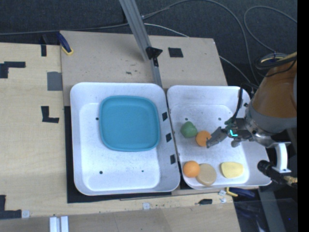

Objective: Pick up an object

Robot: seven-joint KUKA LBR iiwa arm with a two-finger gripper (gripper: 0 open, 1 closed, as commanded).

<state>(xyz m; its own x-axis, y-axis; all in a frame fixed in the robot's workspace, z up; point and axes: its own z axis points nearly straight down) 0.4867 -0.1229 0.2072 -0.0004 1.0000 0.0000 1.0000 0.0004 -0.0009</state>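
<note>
In the right bin (207, 96) lie a green round object (189, 129), an orange ball (202, 138), a second orange ball (191, 168), a tan round piece (207, 174) and a yellow oval piece (232, 169). My gripper (212, 140) reaches in from the right, low in the bin, its dark tip right beside the upper orange ball and touching or nearly touching it. Nothing is seen held between the fingers.
The left bin (87, 178) holds a blue square plate (129, 123). A grey metal pole (140, 30) slants over the bench behind the bins. Cables lie on the dark floor at the upper right.
</note>
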